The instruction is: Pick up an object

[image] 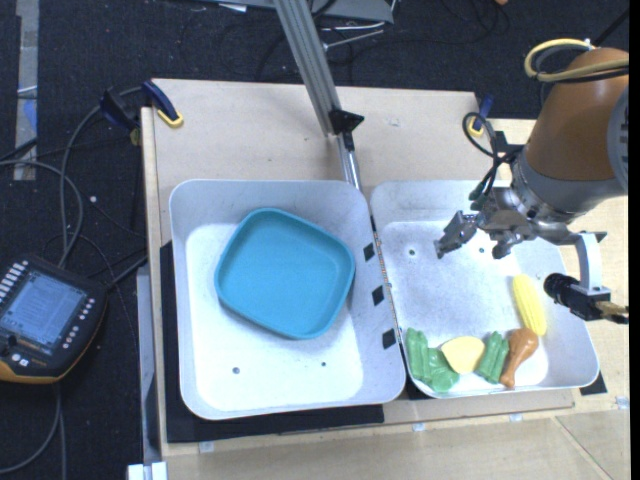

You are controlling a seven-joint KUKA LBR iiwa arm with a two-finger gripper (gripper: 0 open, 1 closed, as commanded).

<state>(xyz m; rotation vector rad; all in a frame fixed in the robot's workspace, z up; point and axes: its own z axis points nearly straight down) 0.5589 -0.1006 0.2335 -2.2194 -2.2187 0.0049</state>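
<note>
Wood bench (pixel 260 138) carries two white bins side by side: left bin (pixel 190 268), right bin (pixel 420 218).

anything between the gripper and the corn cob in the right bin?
No. In the camera view, the gripper hovers over the right bin, and only bare white bin floor runs from it to the corn cob.
</note>
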